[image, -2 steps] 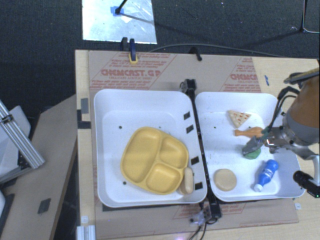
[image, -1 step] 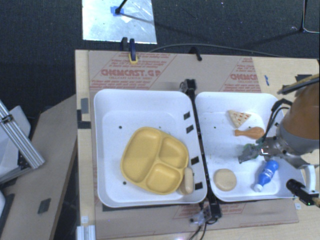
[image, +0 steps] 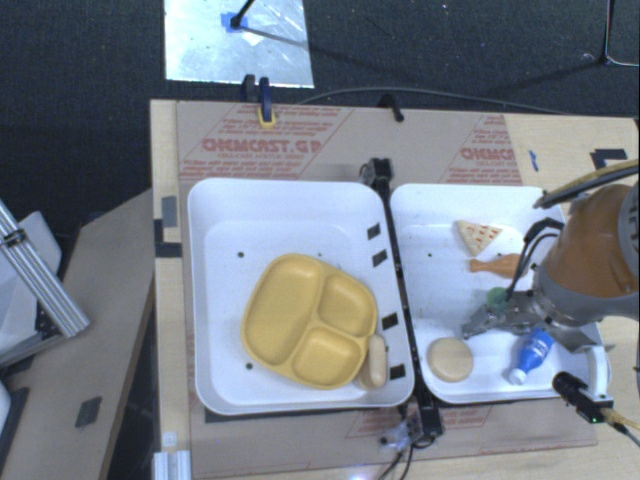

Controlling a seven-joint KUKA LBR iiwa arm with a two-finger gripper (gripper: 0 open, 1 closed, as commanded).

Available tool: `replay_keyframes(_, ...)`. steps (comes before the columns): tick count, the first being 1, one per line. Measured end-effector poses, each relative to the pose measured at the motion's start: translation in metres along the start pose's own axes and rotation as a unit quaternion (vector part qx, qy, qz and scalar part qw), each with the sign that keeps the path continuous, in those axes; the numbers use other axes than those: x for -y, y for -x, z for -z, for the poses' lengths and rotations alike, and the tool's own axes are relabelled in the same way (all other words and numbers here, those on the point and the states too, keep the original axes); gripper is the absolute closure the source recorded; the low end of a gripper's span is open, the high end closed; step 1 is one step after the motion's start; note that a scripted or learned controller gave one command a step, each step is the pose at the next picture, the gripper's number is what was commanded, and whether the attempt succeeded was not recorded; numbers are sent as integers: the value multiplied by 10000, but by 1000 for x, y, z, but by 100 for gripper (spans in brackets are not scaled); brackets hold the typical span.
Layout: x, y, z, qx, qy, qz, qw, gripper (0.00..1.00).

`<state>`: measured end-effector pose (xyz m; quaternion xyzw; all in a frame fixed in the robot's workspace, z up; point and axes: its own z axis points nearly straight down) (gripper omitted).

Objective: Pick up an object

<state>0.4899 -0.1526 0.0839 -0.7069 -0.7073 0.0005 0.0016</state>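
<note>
Objects to choose from lie in the right bin (image: 440, 208), since the task names none in particular: a round tan bun-like piece (image: 450, 359) near the front edge, a blue bottle (image: 529, 355) lying tilted just to its right, a pizza-like wedge (image: 479, 235) toward the back, a tan wooden-looking piece (image: 497, 264) just in front of it, and a small green thing (image: 497, 296) partly hidden by the arm. From the camera view, the gripper (image: 487, 321) is low over the middle of this bin, its dark fingers pointing left between the green thing and the round piece; whether they are spread or closed I cannot tell, and nothing is visibly held between them. I judge the step to be the approach, with no grasp made yet. Next, the fingers need to settle squarely over one item, most likely the round piece or the green thing, both close by, and close on it before lifting. Crowding is the risk: the bottle lies just beside the round piece, and the bin's front wall is close behind them. The left bin (image: 290, 203) holds a yellow divided tray (image: 300, 313) with a small beige roll (image: 376, 360) against its front right corner, well clear of the arm.
</note>
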Motion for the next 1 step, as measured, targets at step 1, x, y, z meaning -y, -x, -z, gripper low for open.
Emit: replay_keyframes(1, -2, 0, 13, 8, 26, 7, 10000, 100)
